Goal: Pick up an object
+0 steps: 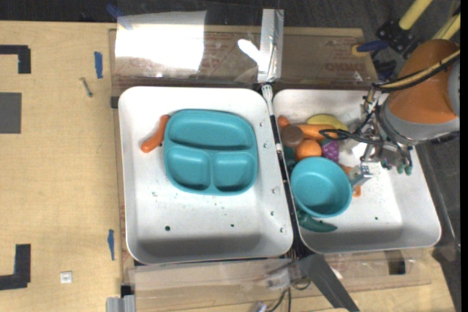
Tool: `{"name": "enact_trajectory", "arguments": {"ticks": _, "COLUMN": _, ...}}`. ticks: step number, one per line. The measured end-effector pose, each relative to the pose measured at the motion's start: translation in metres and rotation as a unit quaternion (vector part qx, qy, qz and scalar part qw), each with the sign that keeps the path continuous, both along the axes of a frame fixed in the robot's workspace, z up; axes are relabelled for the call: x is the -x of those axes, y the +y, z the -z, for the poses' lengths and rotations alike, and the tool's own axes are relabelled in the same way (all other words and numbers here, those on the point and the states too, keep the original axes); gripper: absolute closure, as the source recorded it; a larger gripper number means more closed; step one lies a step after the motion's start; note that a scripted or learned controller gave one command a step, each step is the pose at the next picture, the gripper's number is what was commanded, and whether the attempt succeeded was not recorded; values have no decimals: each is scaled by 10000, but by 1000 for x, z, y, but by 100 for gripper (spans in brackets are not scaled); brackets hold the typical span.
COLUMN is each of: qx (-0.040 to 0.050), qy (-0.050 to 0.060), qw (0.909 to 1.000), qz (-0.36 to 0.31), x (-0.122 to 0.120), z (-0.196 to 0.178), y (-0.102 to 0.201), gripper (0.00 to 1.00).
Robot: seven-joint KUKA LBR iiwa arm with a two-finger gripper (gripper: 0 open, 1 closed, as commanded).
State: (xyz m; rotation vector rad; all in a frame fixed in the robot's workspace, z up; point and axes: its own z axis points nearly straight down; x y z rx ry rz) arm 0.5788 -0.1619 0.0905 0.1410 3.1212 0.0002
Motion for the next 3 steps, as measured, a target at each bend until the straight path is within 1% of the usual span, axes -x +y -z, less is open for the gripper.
{"name": "enact_trajectory", "arguments": {"ticks": 1, "qx": 58, "qy": -16, "qw": 9907, "qz": 1360, "x": 29, "z": -1, "y": -1, "gripper": 0}}
{"name": "enact_trajectory", "arguments": {"ticks": 2, "qx": -8, "qy": 9, "qw": 9893, "qz": 1456, "x": 94, "z": 1, "y": -10, "gripper": 0}}
{"name": "enact_trajectory", "arguments": {"ticks": 3, "qx": 35, "qy": 2, "qw": 9945, "qz": 1048, "x": 19, "z": 0, "y": 23, "gripper": 0}}
